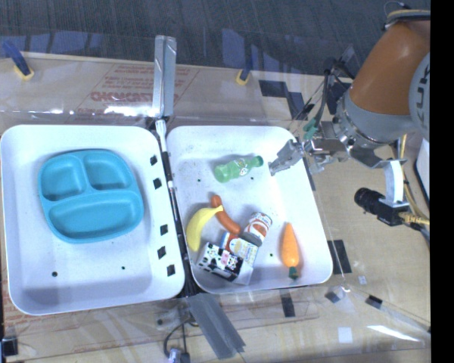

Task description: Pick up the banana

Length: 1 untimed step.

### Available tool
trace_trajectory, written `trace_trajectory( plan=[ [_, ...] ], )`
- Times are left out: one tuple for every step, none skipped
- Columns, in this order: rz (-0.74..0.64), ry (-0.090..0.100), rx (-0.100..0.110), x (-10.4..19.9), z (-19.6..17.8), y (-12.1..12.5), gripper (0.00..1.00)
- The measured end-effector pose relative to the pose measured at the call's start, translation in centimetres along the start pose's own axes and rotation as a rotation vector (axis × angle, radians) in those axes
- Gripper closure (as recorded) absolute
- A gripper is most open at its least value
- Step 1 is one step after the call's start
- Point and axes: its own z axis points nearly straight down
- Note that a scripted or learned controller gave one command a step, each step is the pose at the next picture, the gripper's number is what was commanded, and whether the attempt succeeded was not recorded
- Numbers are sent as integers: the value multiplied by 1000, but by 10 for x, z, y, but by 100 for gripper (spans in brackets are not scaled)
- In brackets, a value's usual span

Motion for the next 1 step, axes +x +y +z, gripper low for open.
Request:
trace_trajectory(
  plan=[
    [68, 0, 1, 67, 90, -13, 0]
  ],
)
